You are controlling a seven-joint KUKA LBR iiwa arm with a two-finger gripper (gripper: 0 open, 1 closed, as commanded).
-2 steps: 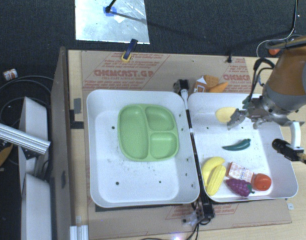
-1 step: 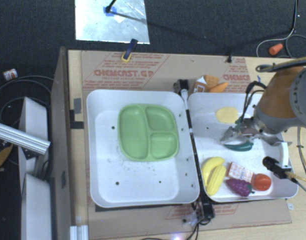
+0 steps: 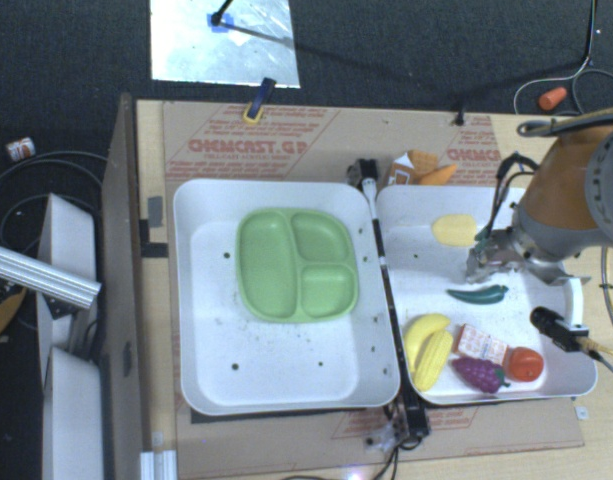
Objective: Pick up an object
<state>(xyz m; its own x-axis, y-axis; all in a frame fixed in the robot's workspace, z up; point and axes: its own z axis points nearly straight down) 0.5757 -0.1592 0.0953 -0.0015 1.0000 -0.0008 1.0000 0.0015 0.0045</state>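
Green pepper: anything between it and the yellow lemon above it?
Camera view: the end effector hangs between the green pepper and the yellow lemon, over bare white bin floor.

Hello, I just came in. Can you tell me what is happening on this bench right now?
A grey and orange robot arm reaches in from the right and has its gripper low in the right bin, just above a dark green pepper and beside a yellow lemon. A banana, a tomato and a purple toy lie nearer the front. The left bin holds a green divided plate.
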